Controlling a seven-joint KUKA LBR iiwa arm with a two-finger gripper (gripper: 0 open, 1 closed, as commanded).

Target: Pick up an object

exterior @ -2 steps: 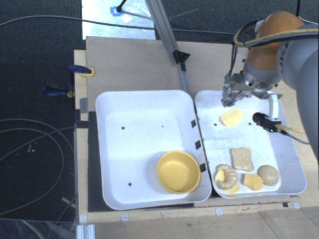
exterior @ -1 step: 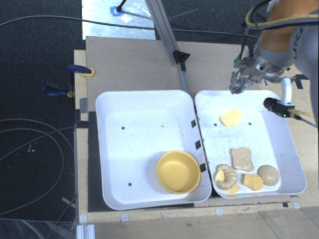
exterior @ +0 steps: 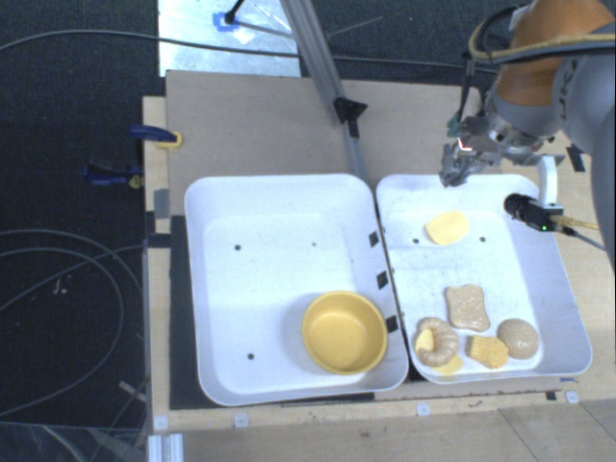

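Camera view, task barely begun: gripper [exterior: 454, 173] poised over the far rim of the right bin [exterior: 558, 306], nothing visible between its tips, opening impossible to judge. Nearest candidate, a pale yellow chip [exterior: 448, 228], lying just below; bread slice [exterior: 468, 307] and the rest untouched nearer the front. Descent, grasp, lift all left.

Open floor mid right bin [exterior: 539, 277]; food pieces [exterior: 472, 330] crowding its near end, chip [exterior: 448, 228] farther back.

Fixed cam above bench [exterior: 289, 123], slanted down, both bins [exterior: 221, 210] in frame.
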